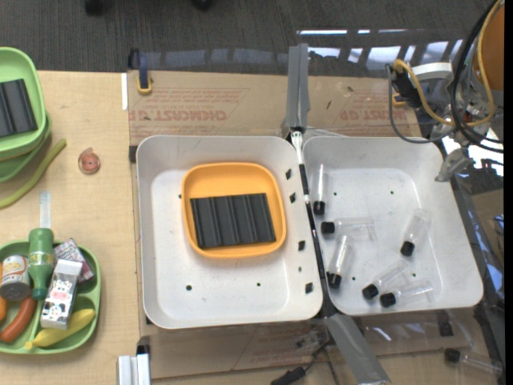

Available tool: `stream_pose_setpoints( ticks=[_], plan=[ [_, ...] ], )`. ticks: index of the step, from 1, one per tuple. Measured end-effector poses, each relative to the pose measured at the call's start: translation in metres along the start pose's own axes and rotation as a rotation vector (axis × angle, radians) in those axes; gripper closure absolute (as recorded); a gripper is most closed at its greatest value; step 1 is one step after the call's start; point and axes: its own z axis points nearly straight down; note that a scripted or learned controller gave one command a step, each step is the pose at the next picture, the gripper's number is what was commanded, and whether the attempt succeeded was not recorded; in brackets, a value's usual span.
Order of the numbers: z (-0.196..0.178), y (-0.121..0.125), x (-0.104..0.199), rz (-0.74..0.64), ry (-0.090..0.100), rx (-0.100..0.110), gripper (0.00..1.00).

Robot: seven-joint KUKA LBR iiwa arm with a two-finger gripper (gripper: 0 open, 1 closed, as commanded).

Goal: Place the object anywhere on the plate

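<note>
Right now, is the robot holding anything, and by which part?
It cannot be told. The arm sits at the upper right edge. The clear tubes lie loose in the right bin.

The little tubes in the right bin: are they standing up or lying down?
Lying down. The clear tubes lie on their sides on the floor of the right bin, scattered at different angles, black caps pointing various ways.

Both bins [160, 295] were white. The plate [232, 179] was orange, carrying a dark grey ribbed panel [232, 220] (vertical grooves). The tubes [341, 255] were clear with black caps. The bench [80, 119] was tan. The side tray [84, 327] was green, the bottle [40, 255] green.
</note>
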Motion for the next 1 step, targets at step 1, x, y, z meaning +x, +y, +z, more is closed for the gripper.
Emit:
stream_pose_setpoints(
  ticks=[1],
  plan=[
    [0.0195,0.0,0.0,0.0,0.0,-0.001,0.0]
  ],
)
